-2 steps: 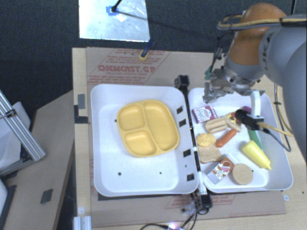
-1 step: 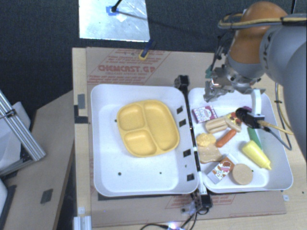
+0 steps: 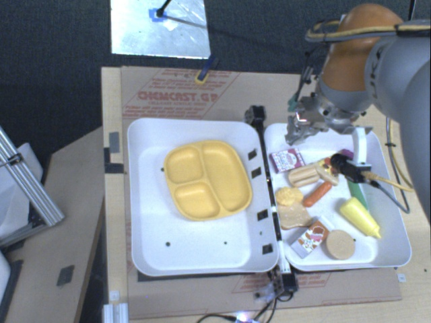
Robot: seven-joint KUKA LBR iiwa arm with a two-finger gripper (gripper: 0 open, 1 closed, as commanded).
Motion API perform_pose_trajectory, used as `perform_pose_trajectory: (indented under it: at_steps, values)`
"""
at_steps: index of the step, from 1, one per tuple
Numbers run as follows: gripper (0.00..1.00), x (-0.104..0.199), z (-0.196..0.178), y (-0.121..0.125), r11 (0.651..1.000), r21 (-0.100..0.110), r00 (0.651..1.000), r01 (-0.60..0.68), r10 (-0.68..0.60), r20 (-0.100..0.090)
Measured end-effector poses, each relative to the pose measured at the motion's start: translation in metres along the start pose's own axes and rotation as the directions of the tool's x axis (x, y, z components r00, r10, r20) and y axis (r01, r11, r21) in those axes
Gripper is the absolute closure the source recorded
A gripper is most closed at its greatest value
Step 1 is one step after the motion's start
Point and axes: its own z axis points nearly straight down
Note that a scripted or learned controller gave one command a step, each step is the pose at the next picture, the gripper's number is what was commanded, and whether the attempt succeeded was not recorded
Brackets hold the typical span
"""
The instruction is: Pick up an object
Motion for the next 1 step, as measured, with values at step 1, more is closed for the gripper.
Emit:
perform_pose_trajectory:
  at_steps: [1]
  values:
    - [1.00,-0.0170,-0.0085,-0.0040,1.000,-0.001,1.000,-0.005,0.005,0.000]
